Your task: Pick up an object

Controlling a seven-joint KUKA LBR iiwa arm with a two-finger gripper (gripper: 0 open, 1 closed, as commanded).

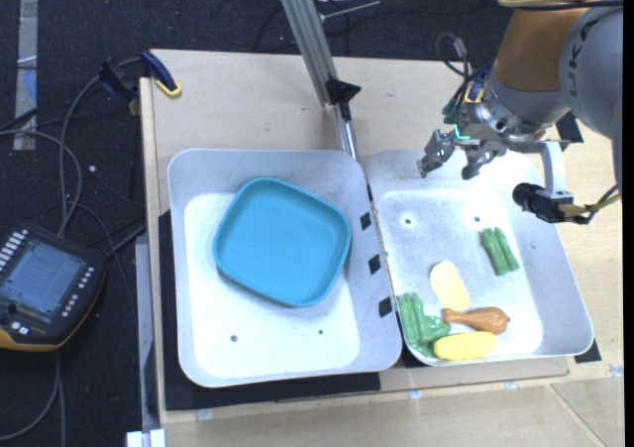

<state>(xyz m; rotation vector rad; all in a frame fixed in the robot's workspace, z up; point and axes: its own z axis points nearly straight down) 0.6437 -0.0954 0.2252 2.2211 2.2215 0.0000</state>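
Note:
My gripper (451, 162) hangs over the far edge of the right bin (555, 267), its two fingers spread apart with nothing between them. Well in front of it, in that bin, lie a small green piece (499, 250), a pale yellow oval piece (450, 285), a brown drumstick-shaped toy (477, 317), a yellow piece (464, 346) and a green leafy piece (416, 321). All of these rest on the bin floor, apart from the gripper.
A blue square plate (282, 241) lies in the left bin (198, 336). A slanted metal pole (307, 24) rises from between the bins at the back. A handheld control pendant (45, 286) sits off the bench to the left, with cables.

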